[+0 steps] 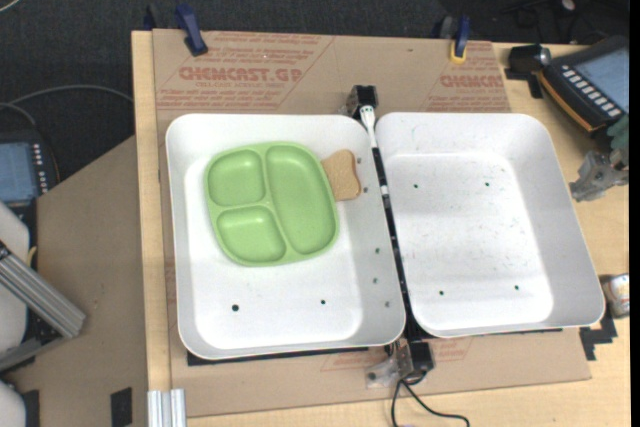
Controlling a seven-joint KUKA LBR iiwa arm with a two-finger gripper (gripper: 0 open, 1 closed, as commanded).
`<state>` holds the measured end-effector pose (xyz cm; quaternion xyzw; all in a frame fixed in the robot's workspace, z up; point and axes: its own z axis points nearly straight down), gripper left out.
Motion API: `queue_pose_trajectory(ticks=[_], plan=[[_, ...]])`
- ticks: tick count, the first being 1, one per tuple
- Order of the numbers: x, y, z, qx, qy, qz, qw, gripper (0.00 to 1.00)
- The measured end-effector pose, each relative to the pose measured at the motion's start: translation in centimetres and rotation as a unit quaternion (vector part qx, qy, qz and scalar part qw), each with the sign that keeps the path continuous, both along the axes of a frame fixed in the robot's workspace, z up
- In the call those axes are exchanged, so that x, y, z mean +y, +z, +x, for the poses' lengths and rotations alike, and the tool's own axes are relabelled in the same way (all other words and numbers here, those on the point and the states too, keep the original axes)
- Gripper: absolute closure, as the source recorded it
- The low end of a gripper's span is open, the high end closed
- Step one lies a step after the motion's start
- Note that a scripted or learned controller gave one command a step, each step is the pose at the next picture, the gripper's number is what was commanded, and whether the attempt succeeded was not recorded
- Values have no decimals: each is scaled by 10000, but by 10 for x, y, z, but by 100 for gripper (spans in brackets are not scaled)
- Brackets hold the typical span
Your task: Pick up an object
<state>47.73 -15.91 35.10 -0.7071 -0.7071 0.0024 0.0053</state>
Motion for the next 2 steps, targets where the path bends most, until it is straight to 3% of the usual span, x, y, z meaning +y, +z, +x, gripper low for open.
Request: queue_pose_trajectory(ticks=[1,2], plan=[[-41,101,41,-126,-7,-58,9999,100],[-5,13,0,-6,2,0,10000,100]])
